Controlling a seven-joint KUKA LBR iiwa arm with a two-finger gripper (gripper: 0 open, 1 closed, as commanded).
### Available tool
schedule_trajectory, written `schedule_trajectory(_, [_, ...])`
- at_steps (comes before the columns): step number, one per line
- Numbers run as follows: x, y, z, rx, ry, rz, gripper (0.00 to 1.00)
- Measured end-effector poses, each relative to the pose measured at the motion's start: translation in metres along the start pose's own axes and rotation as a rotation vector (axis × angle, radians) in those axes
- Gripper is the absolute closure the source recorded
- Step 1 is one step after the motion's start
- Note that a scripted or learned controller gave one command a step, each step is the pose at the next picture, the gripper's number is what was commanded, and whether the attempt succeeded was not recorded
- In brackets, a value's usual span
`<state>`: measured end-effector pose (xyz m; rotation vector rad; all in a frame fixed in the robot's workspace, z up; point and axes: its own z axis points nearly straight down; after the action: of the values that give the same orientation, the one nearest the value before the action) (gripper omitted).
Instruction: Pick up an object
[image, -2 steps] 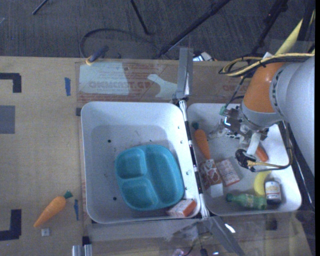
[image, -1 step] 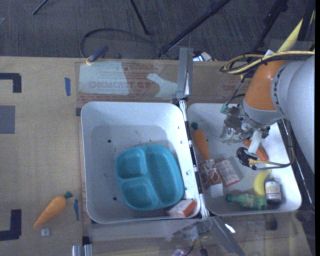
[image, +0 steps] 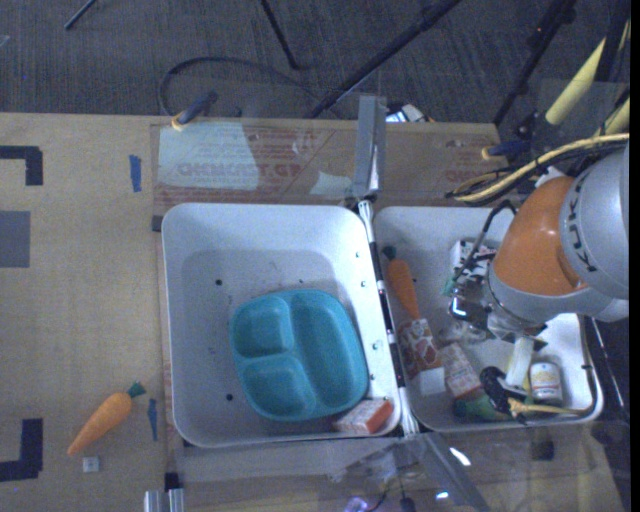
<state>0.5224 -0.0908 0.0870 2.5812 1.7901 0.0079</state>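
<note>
the arm (image: 560, 240) comes in from the right and sits over the right bin (image: 590, 400), with the gripper (image: 470, 300) low near the bin's middle. can't tell its state from this angle. just beside it lie a carrot (image: 403, 287), a small snack packet (image: 420, 345) and a little box (image: 460, 372). the left bin (image: 200, 240) has a teal divided tray (image: 298, 355). another carrot (image: 102, 420) lies out on the bench (image: 70, 300).

tray (image: 300, 355): teal | carrot (image: 100, 421): orange | bins (image: 190, 260): white
</note>
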Motion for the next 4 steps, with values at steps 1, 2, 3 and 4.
schedule_trajectory(1, [0.059,0.009,-0.144,0.007,-0.008,0.233,1.0])
schedule_trajectory(2, [-0.013,0.047,-0.297,0.007,-0.009,0.301,1.0])
schedule_trajectory(3, [-0.009,0.061,-0.142,0.009,-0.008,0.272,1.0])
schedule_trajectory(4, [-0.079,0.075,-0.117,0.011,-0.007,0.322,1.0])
